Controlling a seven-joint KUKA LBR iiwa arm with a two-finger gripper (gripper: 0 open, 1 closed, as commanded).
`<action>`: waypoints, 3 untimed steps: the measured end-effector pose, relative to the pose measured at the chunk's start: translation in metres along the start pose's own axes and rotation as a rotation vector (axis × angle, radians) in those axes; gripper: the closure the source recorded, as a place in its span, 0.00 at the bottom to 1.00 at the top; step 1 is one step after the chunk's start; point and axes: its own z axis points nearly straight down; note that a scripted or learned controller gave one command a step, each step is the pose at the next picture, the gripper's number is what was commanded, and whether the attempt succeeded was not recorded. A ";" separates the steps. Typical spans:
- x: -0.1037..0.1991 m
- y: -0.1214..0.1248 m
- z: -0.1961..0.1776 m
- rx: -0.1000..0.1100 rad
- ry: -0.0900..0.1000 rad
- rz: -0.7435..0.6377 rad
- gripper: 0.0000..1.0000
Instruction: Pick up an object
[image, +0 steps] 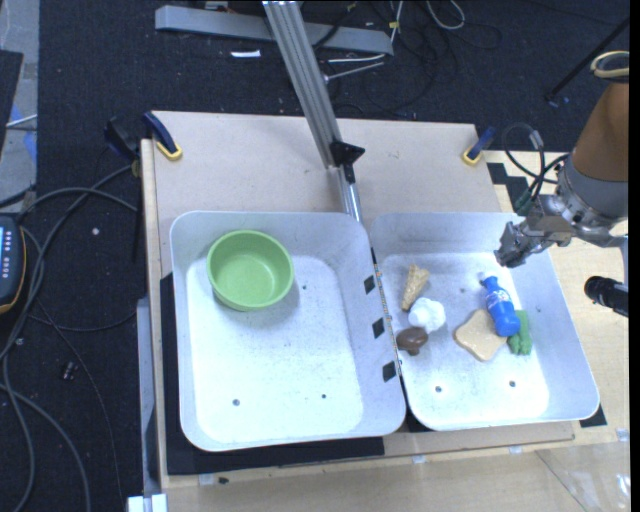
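Note:
The right bin (560, 395) holds a small cluster of objects: a blue bottle (499, 306), a tan bread-like piece (479, 338), a green item (521, 340), a white lump (428, 314), a brown lump (411, 340) and a beige cone (414, 286). My gripper (512, 247) hangs at the bin's far right side, up and to the right of the blue bottle and apart from it. Nothing shows between its fingers.
A green bowl (250, 269) sits in the far part of the left bin (270, 400). A slanted metal pole (315, 100) runs down to the gap between the bins. Yellow clamps (168, 150) hold the board's far corners. Cables lie on the floor at left.

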 end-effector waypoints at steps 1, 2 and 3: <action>0.000 0.000 0.000 0.000 0.000 0.000 0.00; 0.000 0.008 0.063 0.006 0.001 0.000 0.00; 0.005 0.004 0.110 0.005 0.001 0.002 0.00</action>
